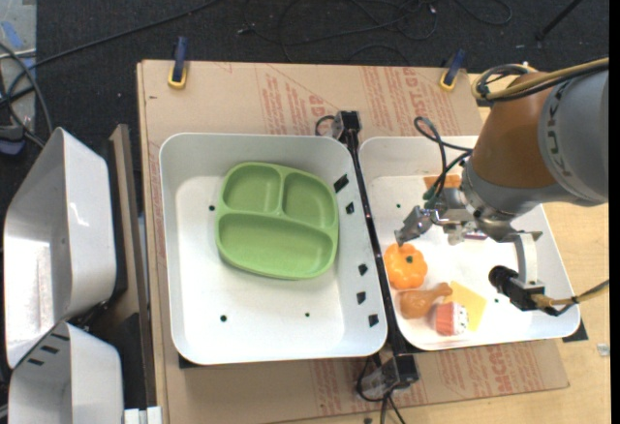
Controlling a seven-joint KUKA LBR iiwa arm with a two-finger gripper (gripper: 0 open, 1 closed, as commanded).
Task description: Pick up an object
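Above the right bin (pixel 552 330), arm (pixel 542 146) apparently bends leftward.

Arm: one unit, which I see entering from the right, its grey body and orange band tilted down over the right bin. Wrist: bent toward the bin's left half. Gripper (pixel 415 227): low, pointing left and downward, dark fingers parted slightly, nothing between them that I can make out

Green divided plate (pixel 279 220) in left bin (pixel 184 248) — two yellow clamps (pixel 177 75).
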